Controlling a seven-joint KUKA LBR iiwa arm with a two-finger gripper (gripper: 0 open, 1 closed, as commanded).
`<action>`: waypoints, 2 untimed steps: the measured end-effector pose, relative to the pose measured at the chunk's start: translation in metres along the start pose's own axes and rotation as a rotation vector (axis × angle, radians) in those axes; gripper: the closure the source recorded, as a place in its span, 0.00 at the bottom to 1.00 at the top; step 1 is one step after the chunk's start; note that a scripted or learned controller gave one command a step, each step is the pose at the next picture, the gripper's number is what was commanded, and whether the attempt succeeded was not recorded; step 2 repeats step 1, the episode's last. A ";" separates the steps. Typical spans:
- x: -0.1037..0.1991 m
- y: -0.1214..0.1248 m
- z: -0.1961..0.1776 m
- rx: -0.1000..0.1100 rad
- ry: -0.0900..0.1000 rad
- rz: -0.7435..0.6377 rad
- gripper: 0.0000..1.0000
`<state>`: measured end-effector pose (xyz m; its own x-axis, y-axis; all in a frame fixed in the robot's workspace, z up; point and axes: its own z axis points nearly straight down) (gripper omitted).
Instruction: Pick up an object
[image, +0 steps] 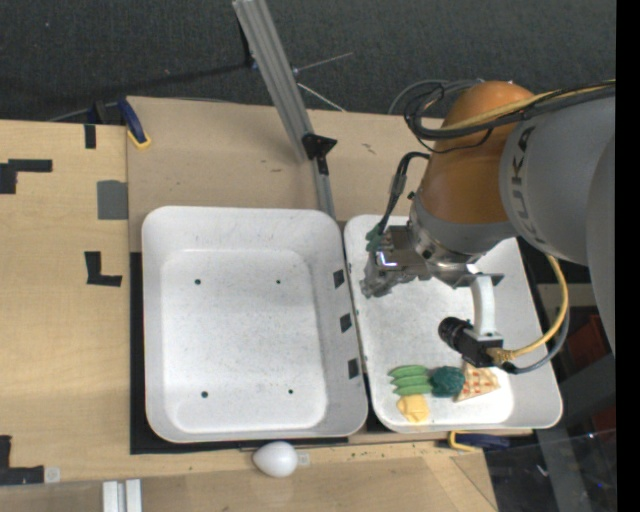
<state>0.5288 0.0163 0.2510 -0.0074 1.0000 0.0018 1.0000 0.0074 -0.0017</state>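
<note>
- The tool (383, 262) hangs over the upper left part of the right bin (535, 400), under the round orange band (478, 150) of the grey arm (570, 160); I cannot tell its state.
- The right bin is shallow, white, with rounded corners.
- Near its front edge lies a small group of objects: a green ribbed piece (408, 377), a yellow lumpy piece (414, 407) just below it, a dark green bushy piece (447, 380), and a flat orange triangle with spots (480, 382).
- The left bin (160, 300) has a speckled, matte floor.
- A smooth white egg shape (275, 459) rests on the wooden tabletop (60, 380), just before the left bin.
</note>
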 end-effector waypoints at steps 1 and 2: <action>0.057 -0.001 -0.002 0.001 0.000 0.000 1.00; 0.057 -0.001 -0.002 0.001 0.000 0.000 1.00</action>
